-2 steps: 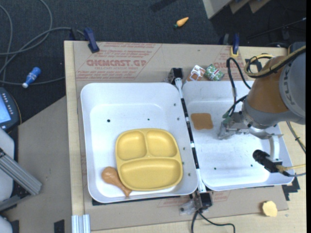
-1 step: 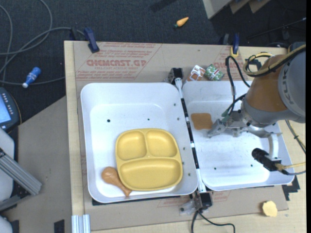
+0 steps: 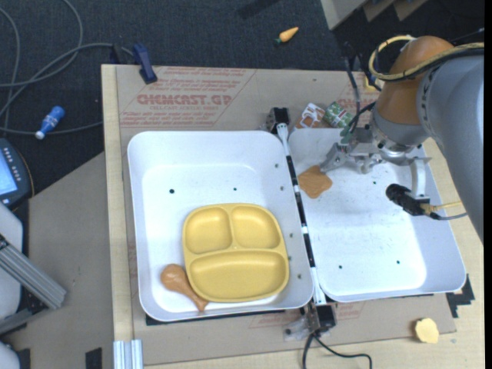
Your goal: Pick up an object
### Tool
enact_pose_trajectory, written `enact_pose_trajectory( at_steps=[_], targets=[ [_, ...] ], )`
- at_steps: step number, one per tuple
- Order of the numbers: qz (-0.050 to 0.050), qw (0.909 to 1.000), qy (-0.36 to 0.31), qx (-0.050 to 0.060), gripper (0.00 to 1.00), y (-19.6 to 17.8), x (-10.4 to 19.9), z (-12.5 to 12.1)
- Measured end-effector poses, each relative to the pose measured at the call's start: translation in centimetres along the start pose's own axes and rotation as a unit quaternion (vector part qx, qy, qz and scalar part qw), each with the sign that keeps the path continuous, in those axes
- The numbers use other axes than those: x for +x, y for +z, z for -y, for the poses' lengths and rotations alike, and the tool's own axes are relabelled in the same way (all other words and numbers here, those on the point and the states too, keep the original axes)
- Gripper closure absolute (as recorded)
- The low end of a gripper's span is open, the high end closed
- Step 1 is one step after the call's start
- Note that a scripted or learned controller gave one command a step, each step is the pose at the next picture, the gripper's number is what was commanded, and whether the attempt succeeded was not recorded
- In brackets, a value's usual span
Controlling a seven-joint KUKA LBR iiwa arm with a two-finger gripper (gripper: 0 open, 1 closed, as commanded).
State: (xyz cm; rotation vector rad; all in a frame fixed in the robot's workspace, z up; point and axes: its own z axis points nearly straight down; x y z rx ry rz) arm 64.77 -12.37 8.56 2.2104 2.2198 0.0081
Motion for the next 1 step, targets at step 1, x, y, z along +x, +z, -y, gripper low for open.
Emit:
enact_pose_trajectory(
  at_steps=[1],
  targets=[
    [-0.002, 1.0000, 0.001, 0.006, 0.00, -0.01, 2.77, 2.35]
  ],
)
